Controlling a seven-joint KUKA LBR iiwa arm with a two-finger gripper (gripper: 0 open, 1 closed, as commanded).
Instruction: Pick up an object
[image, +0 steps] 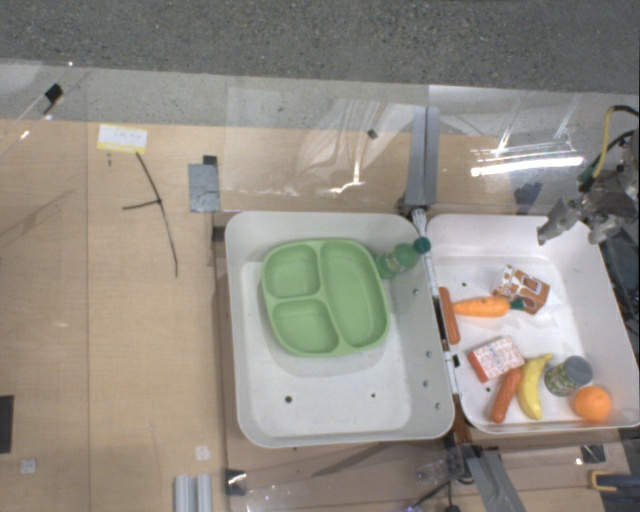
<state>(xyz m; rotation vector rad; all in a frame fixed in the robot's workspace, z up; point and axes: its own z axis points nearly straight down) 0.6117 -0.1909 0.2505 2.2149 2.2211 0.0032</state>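
I can't tell the gripper (590, 215) state at the right bin's (470, 240) 1 o'clock; I'd descend on the isolated carrot (480, 307), squarely.

The table (100, 330) carries 2 white bins: left bin (330, 415), right bin (560, 240). Far left lie a yellow label (122, 138) and a black cable (160, 215).
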